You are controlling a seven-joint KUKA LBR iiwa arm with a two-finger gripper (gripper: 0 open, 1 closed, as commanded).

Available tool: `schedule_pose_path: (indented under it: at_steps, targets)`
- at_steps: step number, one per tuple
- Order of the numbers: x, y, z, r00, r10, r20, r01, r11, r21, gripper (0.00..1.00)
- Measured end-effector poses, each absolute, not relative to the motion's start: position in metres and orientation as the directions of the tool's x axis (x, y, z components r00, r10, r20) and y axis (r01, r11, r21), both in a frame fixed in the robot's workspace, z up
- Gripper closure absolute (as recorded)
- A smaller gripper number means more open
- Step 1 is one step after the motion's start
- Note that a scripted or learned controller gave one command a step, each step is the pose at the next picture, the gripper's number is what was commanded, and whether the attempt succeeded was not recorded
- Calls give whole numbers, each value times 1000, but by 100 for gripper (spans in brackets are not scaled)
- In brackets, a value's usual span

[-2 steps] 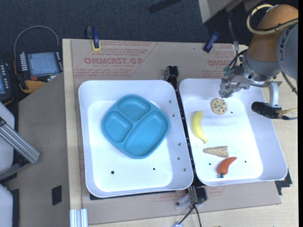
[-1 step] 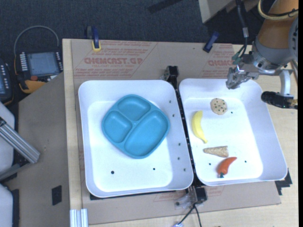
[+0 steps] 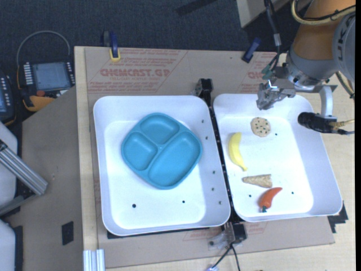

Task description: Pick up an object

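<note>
Camera view: you see end effector (image 3: 265, 101) poised above cookie (image 3: 260, 127) in right bin (image 3: 318, 168), nothing gripped; open or closed, cannot tell. Approach step. Next, you need straight descent onto cookie, clear of banana (image 3: 236, 151).

End effector (image 3: 265, 101) above cookie (image 3: 260, 127), banana (image 3: 237, 151) nearby, right bin (image 3: 321, 168)

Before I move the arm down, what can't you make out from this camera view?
- Gripper: small and dark in the camera view; open or shut is unclear.
- Gripper height over the cookie: the slanted view can't settle it.
- Arm: cut off by the top and right edges.
- Right bin: its far rim is partly hidden by the arm.
- Wedge beside the pepper: too small to identify.
</note>
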State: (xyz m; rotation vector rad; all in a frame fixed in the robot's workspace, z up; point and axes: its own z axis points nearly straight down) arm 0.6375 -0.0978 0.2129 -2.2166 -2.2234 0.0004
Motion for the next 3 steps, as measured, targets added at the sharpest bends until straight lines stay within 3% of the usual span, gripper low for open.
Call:
schedule_pose_path:
  at_steps: [3]
  targets:
    - [595, 61, 229, -5, 1000, 2, 1000, 5, -3, 100]
